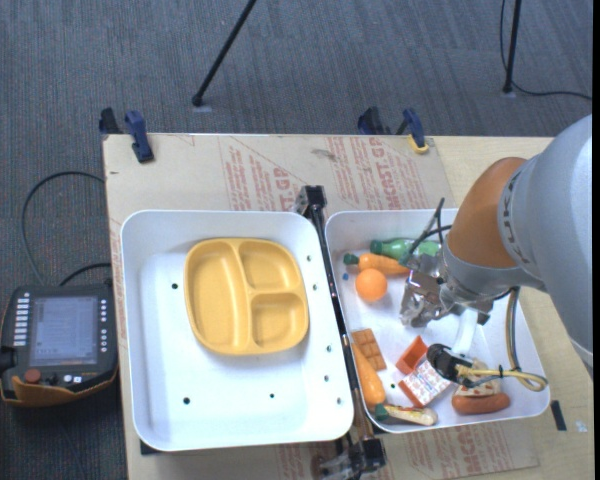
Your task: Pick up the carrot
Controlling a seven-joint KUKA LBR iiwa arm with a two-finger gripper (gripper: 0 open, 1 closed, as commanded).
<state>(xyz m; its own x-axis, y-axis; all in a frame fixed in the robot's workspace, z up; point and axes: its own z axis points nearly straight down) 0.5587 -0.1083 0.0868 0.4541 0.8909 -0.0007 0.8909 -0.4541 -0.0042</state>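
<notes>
Two white bins (140, 268) sit side by side on the bench (240, 168). One carrot (383, 263) lies in the right bin, long axis roughly left–right, green top toward the left. Pincer (420, 303) hovers beside it; its finger spacing cannot be told.

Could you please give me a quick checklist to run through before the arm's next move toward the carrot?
1. Carrot in view, right bin: ok.
2. Gripper over the right bin: ok.
3. Gripper over the carrot: not ok, it is off to one side, nearer the orange.
4. Carrot clear of neighbours: not ok, a green item lies against it.
5. Fingers open: cannot tell.
6. Carrot held: not ok.
</notes>
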